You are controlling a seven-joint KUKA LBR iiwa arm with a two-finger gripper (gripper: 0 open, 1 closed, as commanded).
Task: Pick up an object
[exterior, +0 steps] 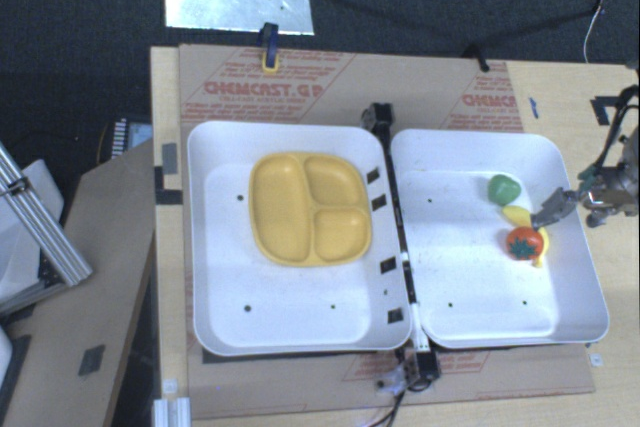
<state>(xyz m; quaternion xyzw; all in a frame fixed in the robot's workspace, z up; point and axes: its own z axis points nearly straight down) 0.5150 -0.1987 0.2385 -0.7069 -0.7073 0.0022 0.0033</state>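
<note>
**My claw reaching over the right bin toward three small toys**

My arm (622, 177) enters from the right edge, low over the bench, with little of it in sight beyond the wrist hardware and some dark cabling. From it my claw (552, 206) slants down and to the left, crossing the right rim of the right bin. It looks like a thin grey wedge, and I cannot tell whether it is spread or pressed together.

The bench (330, 80) is pale wood covered by a brown printed sheet. On it sit two shallow white plastic bins with rounded corners, side by side and joined by a dark strip. The left bin (215, 245) holds a yellow plate (308, 208), smooth and rounded-square, divided into three compartments.

The right bin (470, 295) holds three small toys clustered near its right wall. A rounded green toy (504, 187) lies farthest back. A small yellow toy (516, 214) lies just in front of it. A round red-orange toy (524, 242) sits nearest the front, touching another bit of yellow. My claw's tip is just beside the yellow toy, on its right, and just above the red-orange one. Nothing is pinched in it.
</note>
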